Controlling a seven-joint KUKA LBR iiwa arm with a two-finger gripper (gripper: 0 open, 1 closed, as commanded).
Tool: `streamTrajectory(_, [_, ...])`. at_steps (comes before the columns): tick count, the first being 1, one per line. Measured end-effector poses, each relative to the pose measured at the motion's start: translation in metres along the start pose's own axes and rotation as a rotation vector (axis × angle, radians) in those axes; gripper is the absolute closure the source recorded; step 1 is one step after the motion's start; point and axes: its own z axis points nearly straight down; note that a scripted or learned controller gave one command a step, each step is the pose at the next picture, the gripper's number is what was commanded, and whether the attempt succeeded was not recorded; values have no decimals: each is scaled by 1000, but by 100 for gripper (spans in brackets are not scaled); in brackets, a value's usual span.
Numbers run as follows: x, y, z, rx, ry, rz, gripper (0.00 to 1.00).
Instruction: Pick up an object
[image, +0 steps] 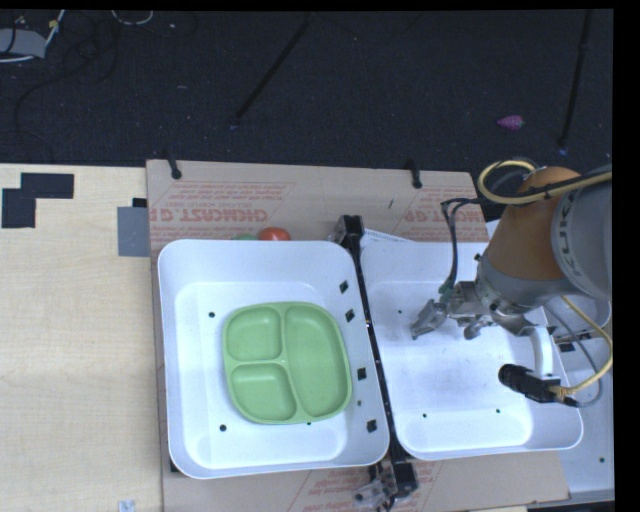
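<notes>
The gripper (432, 320) hangs low over the right bin (470, 440), near its left wall; its fingers look spread apart with nothing between them. The only thing to grab is the green plate (287, 361), lying flat in the left bin (190, 350), well apart from the gripper. I think a grab here could catch only air; the plate is flat and may slip.

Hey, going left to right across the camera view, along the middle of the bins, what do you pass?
Left white bin → green divided plate → black divider between the bins → right white bin → gripper → grey arm with its orange band.
</notes>
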Motion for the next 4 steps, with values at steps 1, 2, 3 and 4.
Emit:
streamTrajectory(1, [1, 0, 29, -3, -1, 1, 0])
streamTrajectory(2, [0, 0, 17, -4, -1, 5, 100])
streamTrajectory(3, [-9, 2, -42, -11, -3, 8, 100])
streamTrajectory(4, [-8, 9, -103, -12, -3, -1, 100])
